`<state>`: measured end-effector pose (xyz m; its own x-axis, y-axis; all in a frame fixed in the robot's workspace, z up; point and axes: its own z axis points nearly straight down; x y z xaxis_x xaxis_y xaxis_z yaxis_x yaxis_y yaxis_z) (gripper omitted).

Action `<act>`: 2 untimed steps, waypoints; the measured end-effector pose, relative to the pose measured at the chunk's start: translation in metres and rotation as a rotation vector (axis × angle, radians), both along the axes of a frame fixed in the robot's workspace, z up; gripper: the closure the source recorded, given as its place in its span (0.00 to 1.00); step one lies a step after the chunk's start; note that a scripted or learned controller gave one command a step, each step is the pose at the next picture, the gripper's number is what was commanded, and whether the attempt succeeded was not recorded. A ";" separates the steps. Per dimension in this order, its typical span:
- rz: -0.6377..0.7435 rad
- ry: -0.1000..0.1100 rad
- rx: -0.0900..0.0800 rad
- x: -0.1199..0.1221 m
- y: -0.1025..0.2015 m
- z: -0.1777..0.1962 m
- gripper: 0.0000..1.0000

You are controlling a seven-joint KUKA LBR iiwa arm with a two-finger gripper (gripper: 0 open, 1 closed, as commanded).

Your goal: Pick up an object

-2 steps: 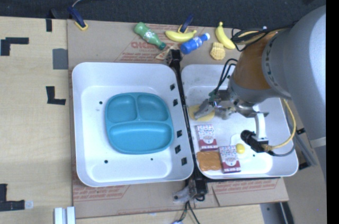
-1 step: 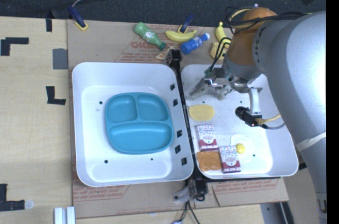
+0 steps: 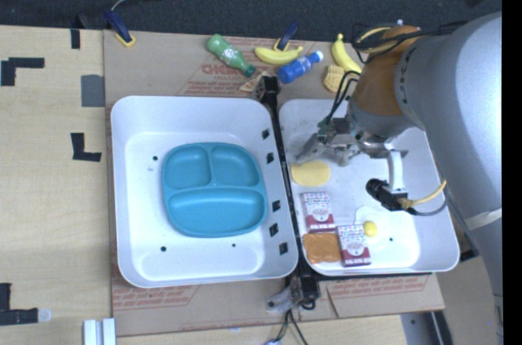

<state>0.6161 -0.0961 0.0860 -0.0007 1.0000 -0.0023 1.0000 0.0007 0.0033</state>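
My gripper (image 3: 320, 149) hangs low in the right bin (image 3: 424, 249), near its upper left part, with the grey arm and orange band rising to the right. Just below its fingertips lies a pale yellow oval piece (image 3: 311, 173). Further down sit two red-and-white packets (image 3: 318, 210) (image 3: 353, 245), an orange-brown square (image 3: 321, 247) and a small yellow ball (image 3: 369, 228). Nothing shows between the fingers.
The left bin (image 3: 134, 172) holds a blue divided plate (image 3: 215, 188). Behind the bins on the cardboard lie a green bottle (image 3: 229, 55), two bananas (image 3: 278, 54) (image 3: 343, 56), a blue bottle (image 3: 298, 67) and a yellow corn piece (image 3: 333, 78). A black part with a yellow cable (image 3: 390, 196) hangs over the right bin.
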 end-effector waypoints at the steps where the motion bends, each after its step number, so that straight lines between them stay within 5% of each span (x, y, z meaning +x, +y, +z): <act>1: 0.000 0.002 0.001 0.008 0.002 0.000 0.00; 2: 0.000 -0.001 0.000 -0.014 0.000 0.000 0.00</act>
